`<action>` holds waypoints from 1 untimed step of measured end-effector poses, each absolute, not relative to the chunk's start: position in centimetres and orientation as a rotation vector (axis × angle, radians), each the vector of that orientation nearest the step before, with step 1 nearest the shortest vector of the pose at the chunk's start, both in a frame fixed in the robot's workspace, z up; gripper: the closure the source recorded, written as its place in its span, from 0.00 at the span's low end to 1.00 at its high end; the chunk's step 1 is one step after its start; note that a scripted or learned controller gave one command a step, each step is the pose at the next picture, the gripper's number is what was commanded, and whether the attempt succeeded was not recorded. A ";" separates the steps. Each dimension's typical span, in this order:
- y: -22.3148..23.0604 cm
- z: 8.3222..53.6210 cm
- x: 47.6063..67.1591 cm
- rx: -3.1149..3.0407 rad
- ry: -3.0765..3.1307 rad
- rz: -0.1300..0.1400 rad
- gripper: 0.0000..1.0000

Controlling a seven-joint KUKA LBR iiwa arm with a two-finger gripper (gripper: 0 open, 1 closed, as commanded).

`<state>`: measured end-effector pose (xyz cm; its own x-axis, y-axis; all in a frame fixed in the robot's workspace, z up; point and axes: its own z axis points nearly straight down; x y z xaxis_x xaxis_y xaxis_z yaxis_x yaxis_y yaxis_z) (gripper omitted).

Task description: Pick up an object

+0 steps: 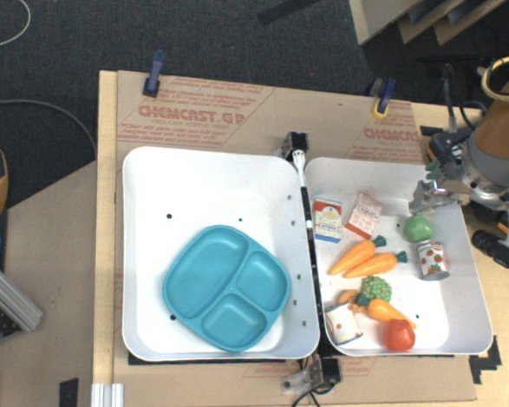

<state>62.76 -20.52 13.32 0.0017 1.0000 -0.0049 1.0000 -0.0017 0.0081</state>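
Right now the gripper [431, 195] hangs at the upper right of the frame, over the right bin [474, 301], just above a green ball [419, 228]; whether its fingers are released or clenched, I cannot tell. Below sit a small can [431, 259], two carrots [363, 261] and a tomato [399, 336]. Over left, a blue divided plate [227, 286] fills the left bin [152, 182].

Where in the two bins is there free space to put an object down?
Free: left bin floor above the blue tray; right bin strip right of the can. Crowded: the right bin's middle, around the carrots and tomato.
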 end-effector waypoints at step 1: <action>-22.4 8.4 66.9 2.214 2.219 0.004 1.00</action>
<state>66.88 -22.44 8.40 -0.0020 1.0000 -0.0034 1.0000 0.0020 0.0068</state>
